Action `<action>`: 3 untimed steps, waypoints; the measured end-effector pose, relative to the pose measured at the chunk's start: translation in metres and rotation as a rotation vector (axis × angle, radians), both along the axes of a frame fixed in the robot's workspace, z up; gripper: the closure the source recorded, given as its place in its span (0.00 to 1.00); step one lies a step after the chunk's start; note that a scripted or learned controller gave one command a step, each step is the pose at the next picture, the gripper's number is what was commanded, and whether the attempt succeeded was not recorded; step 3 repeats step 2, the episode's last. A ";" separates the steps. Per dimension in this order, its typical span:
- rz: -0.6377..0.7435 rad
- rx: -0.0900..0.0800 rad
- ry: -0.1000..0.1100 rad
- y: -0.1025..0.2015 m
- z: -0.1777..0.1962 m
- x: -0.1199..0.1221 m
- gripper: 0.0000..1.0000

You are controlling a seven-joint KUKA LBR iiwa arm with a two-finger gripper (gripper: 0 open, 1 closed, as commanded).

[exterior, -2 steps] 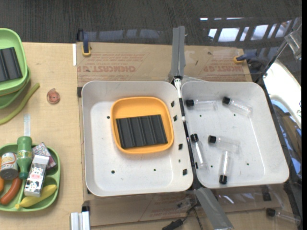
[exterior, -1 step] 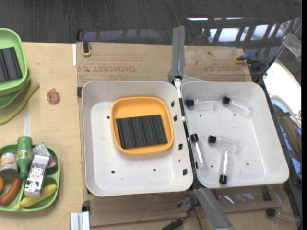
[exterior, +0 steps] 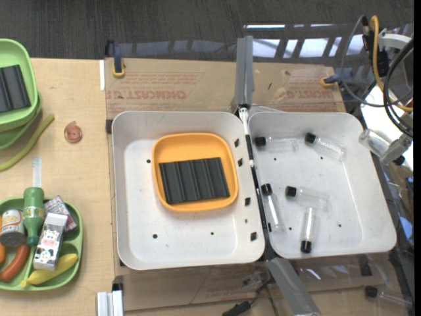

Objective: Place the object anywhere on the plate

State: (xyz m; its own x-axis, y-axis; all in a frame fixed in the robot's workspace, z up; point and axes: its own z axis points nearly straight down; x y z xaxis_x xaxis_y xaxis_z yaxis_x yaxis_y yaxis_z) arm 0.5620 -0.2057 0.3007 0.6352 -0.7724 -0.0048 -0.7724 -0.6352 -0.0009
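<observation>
The clear tubes [exterior: 307, 225] in the right bin [exterior: 368, 242] look slippery and may roll away from a pinch, missing the orange plate [exterior: 194, 143]. I cannot tell the end effector's state.

Dark carpeted floor [exterior: 197, 12] beyond a cardboard-covered wooden bench [exterior: 66, 104].

Looping black cables [exterior: 396, 91] and a thin yellow cable [exterior: 375, 41] show at the right edge, by a pale grey blurred part [exterior: 396, 151]. Whether they belong to the arm cannot be told.
</observation>
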 end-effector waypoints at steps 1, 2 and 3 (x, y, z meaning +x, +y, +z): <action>0.239 -0.001 -0.005 -0.002 0.001 0.066 1.00; 0.339 0.000 -0.006 -0.012 0.019 0.098 1.00; 0.339 0.000 -0.006 -0.012 0.019 0.098 1.00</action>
